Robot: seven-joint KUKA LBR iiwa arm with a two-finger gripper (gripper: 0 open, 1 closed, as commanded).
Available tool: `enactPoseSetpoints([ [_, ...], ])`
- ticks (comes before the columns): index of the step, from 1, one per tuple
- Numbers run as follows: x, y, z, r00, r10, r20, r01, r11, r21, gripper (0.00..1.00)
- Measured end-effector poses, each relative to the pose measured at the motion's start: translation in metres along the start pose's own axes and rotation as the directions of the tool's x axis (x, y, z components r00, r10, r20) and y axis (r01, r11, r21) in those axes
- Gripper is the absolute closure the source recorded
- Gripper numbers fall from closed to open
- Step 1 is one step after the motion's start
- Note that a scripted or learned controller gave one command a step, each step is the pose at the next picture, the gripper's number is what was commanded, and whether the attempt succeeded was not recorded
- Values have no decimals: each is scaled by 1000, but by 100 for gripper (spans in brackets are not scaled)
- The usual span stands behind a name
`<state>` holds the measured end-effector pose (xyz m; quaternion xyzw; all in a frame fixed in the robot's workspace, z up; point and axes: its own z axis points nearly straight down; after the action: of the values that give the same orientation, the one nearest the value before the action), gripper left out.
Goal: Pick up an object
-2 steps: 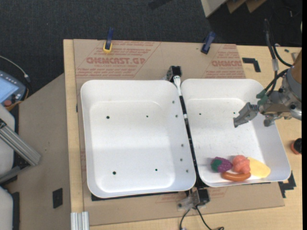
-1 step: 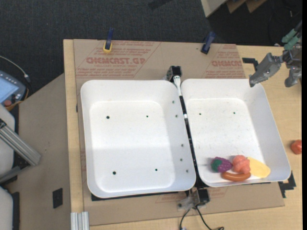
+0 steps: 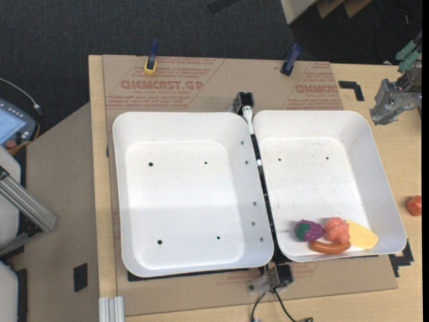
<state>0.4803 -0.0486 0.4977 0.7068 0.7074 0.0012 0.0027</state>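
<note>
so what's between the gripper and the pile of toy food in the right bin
In the camera view, just bare white floor and rim of the right bin lie between the gripper at upper right and the toy food in the near corner.

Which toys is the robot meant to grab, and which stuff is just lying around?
For the job:
gripper
purple toy
pink toy
yellow toy
orange sausage toy
right bin

Just lying about:
left bin
orange thing on the bench
blue clamp
yellow clamp

Robotics lab: clamped cardboard bench (image 3: 201, 79), two white bins (image 3: 127, 180), cables, toy food.
</note>
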Motion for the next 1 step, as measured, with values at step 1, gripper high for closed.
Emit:
enactPoseSetpoints([
  [1, 53, -3, 127, 1000, -3, -3, 3, 1000, 16, 100],
])
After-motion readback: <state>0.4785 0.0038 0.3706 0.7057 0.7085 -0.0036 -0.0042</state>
